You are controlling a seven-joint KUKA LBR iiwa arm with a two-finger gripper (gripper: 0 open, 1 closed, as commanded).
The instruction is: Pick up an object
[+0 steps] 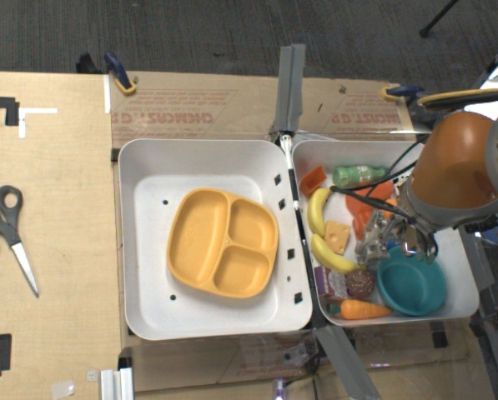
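Arm enters from 3 o'clock; orange wrist band sits over the right-hand shallow white plastic bin [470, 294]. The metal two-finger gripper [393, 242] is low among the clutter near that bin's centre. Whether it is spread or pressed together: cannot tell, the metalwork blurs into the items beneath. Nothing visibly pinched.

Candidate objects, all in the right bin: two yellow plastic bananas [322, 233] at the gripper's 9 o'clock, a pale yellow cheese wedge [338, 237] just beside them, a round teal plastic bowl [411, 286] at its 5 o'clock, a dark red round fruit [360, 283] at 7 o'clock, an orange plastic carrot [361, 310] along the 6 o'clock wall, a green bottle [359, 174] at 12 o'clock, and orange-red pieces [363, 212] between. The left-hand shallow white bin [140, 248] holds a yellow three-compartment plastic plate [223, 243].

Risks, as judgement:
- Items touch or overlap, so closing here may catch two things, or an edge only, and slip on lifting.
- Bowl rim lies just beside the tool; a descent could land on it and tip or shove the bowl.
- Rounded, smooth toys likely squirt out under a pinch.
- Black cables [374, 197] hang near the gripper and might snag objects.
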